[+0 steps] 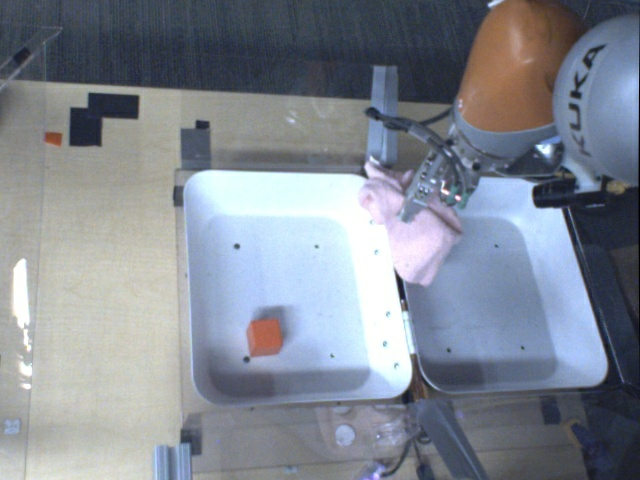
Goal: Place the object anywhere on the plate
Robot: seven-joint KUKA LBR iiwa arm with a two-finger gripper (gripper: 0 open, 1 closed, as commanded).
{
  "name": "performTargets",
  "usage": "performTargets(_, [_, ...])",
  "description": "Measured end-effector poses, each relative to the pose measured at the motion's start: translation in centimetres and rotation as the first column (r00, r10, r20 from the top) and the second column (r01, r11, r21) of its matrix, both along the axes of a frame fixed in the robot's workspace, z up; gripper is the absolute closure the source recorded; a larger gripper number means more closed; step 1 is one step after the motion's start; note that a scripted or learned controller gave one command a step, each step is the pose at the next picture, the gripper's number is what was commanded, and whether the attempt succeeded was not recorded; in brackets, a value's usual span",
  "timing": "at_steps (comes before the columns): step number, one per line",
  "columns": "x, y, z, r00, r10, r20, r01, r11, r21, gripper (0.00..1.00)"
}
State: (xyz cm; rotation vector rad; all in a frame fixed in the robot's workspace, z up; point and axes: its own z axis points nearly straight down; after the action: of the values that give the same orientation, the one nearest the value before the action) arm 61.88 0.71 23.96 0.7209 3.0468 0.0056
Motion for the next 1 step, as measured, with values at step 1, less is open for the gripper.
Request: performTargets(1, [0.89, 4.5, 0.63, 0.92, 0.392, 0.004, -0.392, 0.92, -0.004, 1.0])
